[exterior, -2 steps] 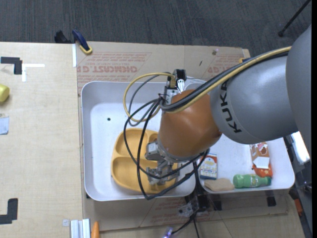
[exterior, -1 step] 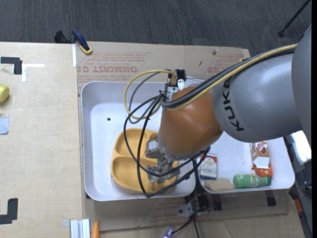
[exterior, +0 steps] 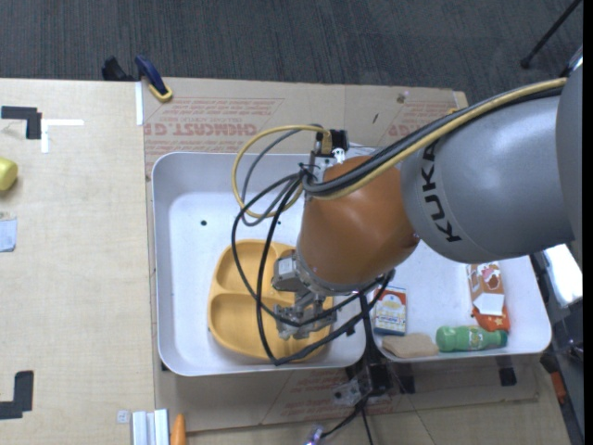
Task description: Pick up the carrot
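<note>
Arm (exterior: 482, 179) of grey metal reached in from the right and hung low over the left bin (exterior: 181, 248), its orange band (exterior: 357, 230) covering much of that bin's right half. The gripper (exterior: 301, 309) sat over the yellow divided plate (exterior: 232, 309) lying in the bin's near half, close to the near wall. Whether it was open or closed could not be told, since the wrist and looping black and yellow cables (exterior: 250, 202) blocked the tip. Nothing was seen held by it.

The carrot (exterior: 488, 309) lay in the right bin (exterior: 528, 341), near its right end: an orange piece beside a red and white packet (exterior: 485, 279), well apart from the gripper. A green bottle (exterior: 471, 338) lay on its side along that bin's near wall, touching a tan piece (exterior: 410, 346) to its left. A small carton (exterior: 390, 311) sat by the bin's left wall.

A yellow object (exterior: 6, 173) rested at the bench's left edge.
</note>
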